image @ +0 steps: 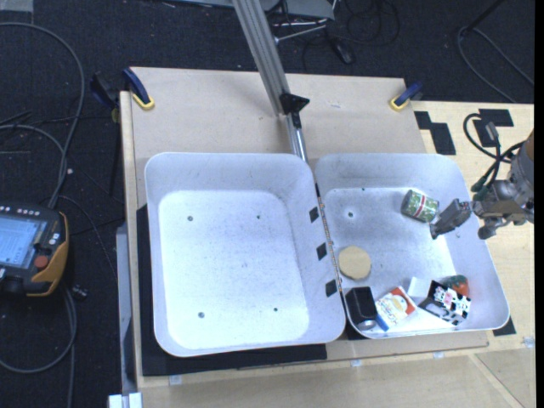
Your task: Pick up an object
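Observation:
The right bin [387,170] holds several objects. A green can [420,205] lies on its side near the far right. A flat tan disc [355,263] rests by the left wall. Along the front edge sit a black block [361,304], a red-and-white packet [396,304] and a black patterned box [449,300]. My gripper [468,222] hangs over the bin's right rim, just right of and slightly nearer than the can. It is open, with nothing between its dark fingers [448,218].
The left bin [229,177] stands beside the right one, its floor bare. A slanted metal post [265,45] rises from behind the bins' shared edge. Clamps sit at the bench's far corners. A teach pendant [30,249] lies off the bench to the left.

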Robot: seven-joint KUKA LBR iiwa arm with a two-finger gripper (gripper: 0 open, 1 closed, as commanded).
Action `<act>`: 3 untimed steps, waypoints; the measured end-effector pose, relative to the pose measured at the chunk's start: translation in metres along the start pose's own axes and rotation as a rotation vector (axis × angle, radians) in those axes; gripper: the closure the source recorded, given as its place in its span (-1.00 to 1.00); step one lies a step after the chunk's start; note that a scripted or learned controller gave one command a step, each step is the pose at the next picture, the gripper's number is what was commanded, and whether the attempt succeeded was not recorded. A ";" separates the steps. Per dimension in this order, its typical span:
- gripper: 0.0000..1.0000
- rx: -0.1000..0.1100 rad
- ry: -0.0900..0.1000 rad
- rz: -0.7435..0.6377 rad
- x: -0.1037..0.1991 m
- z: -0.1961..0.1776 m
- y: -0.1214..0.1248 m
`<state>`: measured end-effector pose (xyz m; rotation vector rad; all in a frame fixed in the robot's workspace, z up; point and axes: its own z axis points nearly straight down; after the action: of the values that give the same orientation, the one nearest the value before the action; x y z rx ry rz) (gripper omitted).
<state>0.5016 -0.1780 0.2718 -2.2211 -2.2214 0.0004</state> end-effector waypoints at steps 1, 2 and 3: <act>1.00 0.000 0.000 -0.001 0.000 -0.010 0.000; 1.00 -0.008 -0.002 0.000 -0.022 -0.151 -0.005; 1.00 -0.008 -0.001 -0.004 0.042 -0.261 -0.005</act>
<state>0.4962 -0.1362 0.5328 -2.2208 -2.2305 -0.0081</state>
